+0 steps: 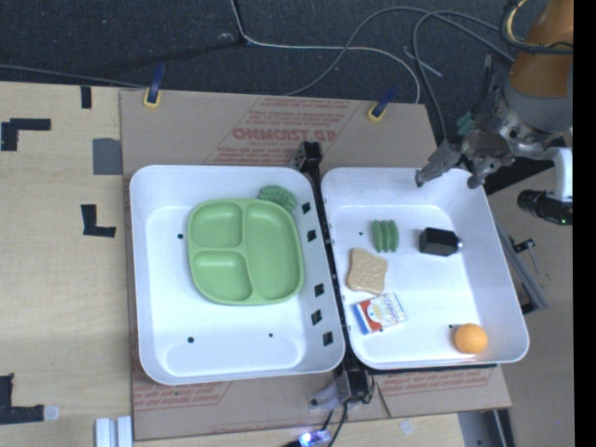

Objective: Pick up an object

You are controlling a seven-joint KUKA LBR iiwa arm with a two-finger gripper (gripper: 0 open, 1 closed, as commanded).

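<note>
My gripper (451,176) hangs over the far right rim of the right bin (494,250), its two fingers spread open with nothing between them. In that bin lie a green ridged item (385,235), a black block (438,241), a tan bread slice (367,271), a small red, white and blue packet (377,313) and an orange ball (470,339) in the near right corner. The black block is the closest object, a short way below the gripper.
The left bin (149,277) holds a green divided plate (247,250) with a small dark green item (277,196) at its far edge. Black clips run along the seam between the bins. Cables trail across the dark floor behind the bench.
</note>
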